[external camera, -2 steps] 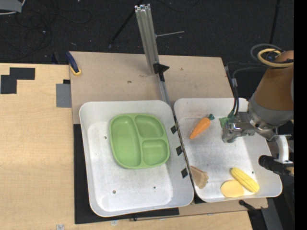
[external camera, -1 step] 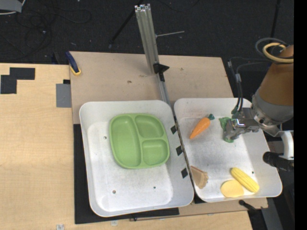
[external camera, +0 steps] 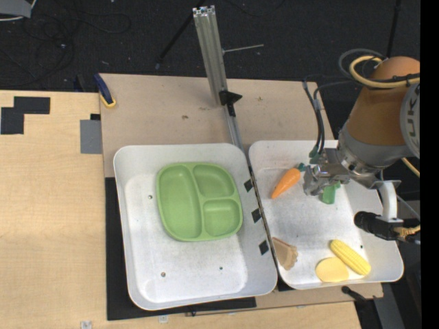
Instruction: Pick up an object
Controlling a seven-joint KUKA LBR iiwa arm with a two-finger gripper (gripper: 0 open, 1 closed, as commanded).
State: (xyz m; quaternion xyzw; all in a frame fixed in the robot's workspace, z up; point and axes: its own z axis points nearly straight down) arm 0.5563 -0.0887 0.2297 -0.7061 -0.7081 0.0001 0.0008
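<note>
The gripper (external camera: 319,185) is low in the right bin (external camera: 302,279), beside the toy carrot (external camera: 286,182). I cannot tell its grip. Next, lift slowly.

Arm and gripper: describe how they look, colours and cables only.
The arm is a bulky rounded body, orange on top and grey below, with a yellowish cable looped above it and dark cables trailing beside it. The gripper is a small dark metallic assembly with green accents.
</note>
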